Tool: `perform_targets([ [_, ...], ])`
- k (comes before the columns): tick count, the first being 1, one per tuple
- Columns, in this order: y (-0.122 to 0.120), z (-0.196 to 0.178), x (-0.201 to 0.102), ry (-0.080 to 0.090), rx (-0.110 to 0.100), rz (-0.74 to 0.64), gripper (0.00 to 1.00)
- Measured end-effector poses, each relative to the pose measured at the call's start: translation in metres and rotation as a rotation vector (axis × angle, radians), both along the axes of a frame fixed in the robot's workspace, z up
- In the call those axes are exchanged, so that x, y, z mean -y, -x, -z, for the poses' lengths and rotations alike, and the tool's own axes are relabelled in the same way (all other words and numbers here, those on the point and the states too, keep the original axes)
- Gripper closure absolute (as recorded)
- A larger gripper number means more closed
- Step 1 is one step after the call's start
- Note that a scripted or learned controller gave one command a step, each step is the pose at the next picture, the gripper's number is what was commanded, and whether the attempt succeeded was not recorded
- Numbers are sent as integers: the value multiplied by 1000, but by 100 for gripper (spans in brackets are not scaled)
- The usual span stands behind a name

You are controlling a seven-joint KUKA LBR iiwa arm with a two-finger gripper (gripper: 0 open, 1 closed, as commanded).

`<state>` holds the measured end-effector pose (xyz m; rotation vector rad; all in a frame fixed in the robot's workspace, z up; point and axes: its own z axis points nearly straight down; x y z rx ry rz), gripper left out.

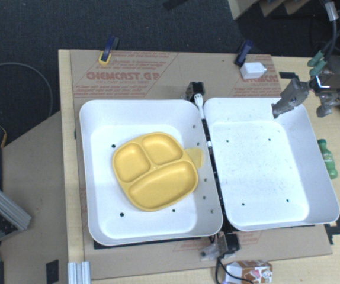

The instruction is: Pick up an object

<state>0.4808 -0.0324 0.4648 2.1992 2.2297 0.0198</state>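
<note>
A yellow divided plate [154, 170] with three compartments lies flat in the left bin [99, 218], near its middle. A small pale yellow piece [195, 156] peeks out from under the plate's right edge. My gripper [307, 102] hangs over the far right corner of the right bin [265, 170], well away from the plate. Its two grey fingers [287, 101] are spread apart, open, with nothing between them.
A green object [327, 158] lies just outside the right bin's right rim. A white block [253, 70] and blue clamps sit on the cardboard behind the bins, and a yellow clamp [105, 55] at the back left. Cables and a connector [229, 244] sit at the front.
</note>
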Motion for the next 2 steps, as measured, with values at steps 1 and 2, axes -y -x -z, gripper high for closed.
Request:
perform_targets([
  [1,1,-75,-71,0,-4,4,0],
  [2,2,-70,-169,0,-13,2,0],
])
